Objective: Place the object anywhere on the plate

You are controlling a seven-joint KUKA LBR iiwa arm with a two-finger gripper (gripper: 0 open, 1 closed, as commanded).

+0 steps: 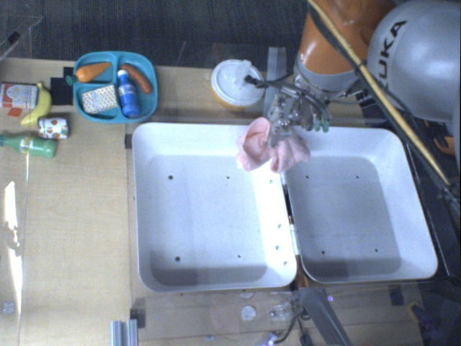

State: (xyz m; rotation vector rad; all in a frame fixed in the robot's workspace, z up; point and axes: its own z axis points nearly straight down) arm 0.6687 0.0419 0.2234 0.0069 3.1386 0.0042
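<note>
We see the gripper [282, 125] at upper centre of the frame, closed on a pink cloth [268, 150] that hangs from it over the seam between the two bins [209, 139]. The plate [234, 83] sits just above, outside the bins, upper centre. We judge the risk to be the limp cloth snagging the bin rim, or draping half off the small plate when released.

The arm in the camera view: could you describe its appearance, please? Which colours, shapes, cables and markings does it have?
The arm has rounded, glossy grey shells and a wide orange band above the wrist. Dark letters "KUKA" run along the grey shell. A thin yellowish cable lies across it. The gripper is small, of bare grey metal, with a greenish part at its side.
</note>
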